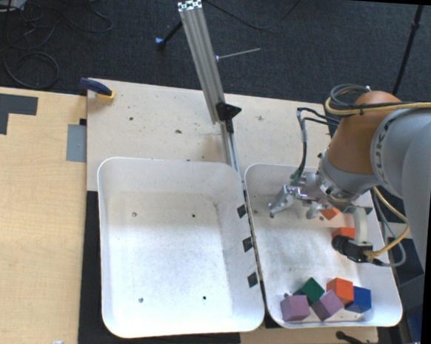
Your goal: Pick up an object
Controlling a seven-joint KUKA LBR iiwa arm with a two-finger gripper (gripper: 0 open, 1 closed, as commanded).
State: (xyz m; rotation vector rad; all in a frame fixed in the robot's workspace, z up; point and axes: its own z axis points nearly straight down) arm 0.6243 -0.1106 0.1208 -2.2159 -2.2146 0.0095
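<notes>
My gripper (281,201) hangs over the upper part of the right bin (298,248), close to the divider between the bins. Nothing shows in it from this angle. Several small blocks lie bunched in the right bin's near corner: a purple block (294,307), a green block (312,289), a second purple block (327,305), an orange block (342,289) and a blue block (361,299). A small orange piece (330,212) peeks out from under the wrist, and another orange-red piece (343,233) lies just below it. The blocks are well below the gripper.
The left bin (124,197) is beside the right one, with black clips along the shared rim (246,240). A slanted aluminium bar (208,70) reaches in from behind the bins. The arm's grey and orange body (373,150) covers the right bin's far right side.
</notes>
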